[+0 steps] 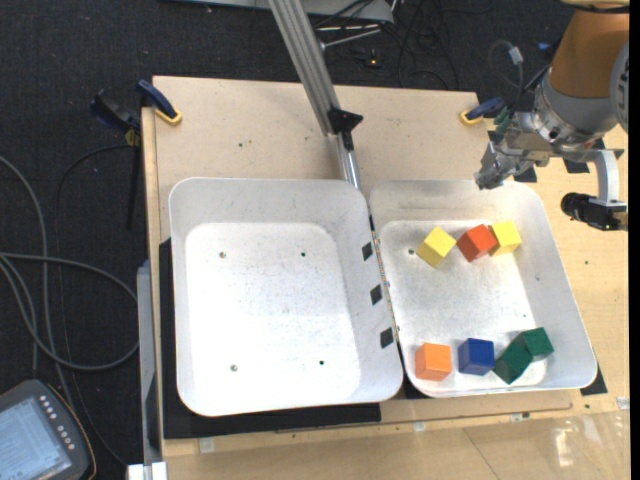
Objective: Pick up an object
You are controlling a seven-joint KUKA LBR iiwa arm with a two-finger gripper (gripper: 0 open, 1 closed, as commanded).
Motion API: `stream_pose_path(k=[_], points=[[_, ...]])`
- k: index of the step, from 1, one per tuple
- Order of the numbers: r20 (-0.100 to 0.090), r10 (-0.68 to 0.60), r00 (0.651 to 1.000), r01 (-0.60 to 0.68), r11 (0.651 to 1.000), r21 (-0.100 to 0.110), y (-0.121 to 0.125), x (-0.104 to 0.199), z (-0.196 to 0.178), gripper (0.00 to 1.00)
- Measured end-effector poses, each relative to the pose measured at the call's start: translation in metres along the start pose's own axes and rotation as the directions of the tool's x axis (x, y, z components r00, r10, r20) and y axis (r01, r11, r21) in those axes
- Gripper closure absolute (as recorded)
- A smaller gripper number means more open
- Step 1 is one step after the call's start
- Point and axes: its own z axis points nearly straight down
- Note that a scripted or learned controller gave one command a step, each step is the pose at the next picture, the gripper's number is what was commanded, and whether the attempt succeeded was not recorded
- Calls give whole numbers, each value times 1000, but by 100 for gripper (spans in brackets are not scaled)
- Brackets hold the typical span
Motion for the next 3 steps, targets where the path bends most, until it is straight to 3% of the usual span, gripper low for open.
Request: stream_pose_path(k=[1, 3], points=[[-1, -2, 1000, 2, 1000, 3, 1, 0, -17, 100], [-5, -10, 1000, 10, 1000, 8, -17, 114, -26, 100]])
